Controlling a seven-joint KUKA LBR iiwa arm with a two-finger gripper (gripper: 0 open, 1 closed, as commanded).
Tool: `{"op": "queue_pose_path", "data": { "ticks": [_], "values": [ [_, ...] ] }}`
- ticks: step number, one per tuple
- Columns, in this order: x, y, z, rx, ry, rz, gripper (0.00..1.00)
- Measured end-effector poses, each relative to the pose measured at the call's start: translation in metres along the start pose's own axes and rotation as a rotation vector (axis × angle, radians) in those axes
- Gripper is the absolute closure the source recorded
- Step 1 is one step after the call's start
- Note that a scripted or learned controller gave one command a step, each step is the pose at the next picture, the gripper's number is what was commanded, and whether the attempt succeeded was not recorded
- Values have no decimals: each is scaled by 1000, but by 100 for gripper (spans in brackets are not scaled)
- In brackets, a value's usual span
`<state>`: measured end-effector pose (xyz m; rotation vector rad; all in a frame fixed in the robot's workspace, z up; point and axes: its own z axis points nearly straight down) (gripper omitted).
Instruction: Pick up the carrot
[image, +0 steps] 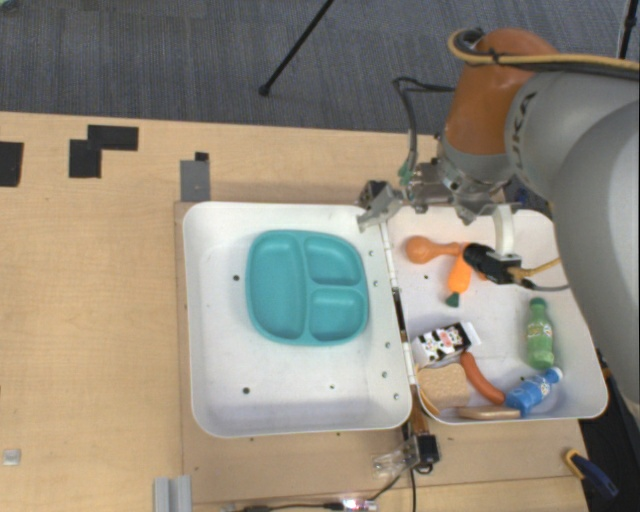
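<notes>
The gripper (484, 222), its spread impossible to tell, is hovering over the right bin's (574, 352) far end, the carrot (459, 276) lying just below-left of it, long axis steep.

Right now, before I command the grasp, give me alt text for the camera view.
A small orange carrot with a green tip lies in the right white bin, just below the grey arm's gripper in the picture and not in its grasp. A teal divided plastic plate sits in the left white bin.
</notes>
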<state>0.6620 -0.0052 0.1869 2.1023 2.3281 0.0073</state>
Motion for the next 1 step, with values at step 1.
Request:
{"op": "queue_pose_path", "data": {
  "ticks": [1],
  "values": [
    [-57, -33, 45, -26, 32, -129, 0]
  ]
}}
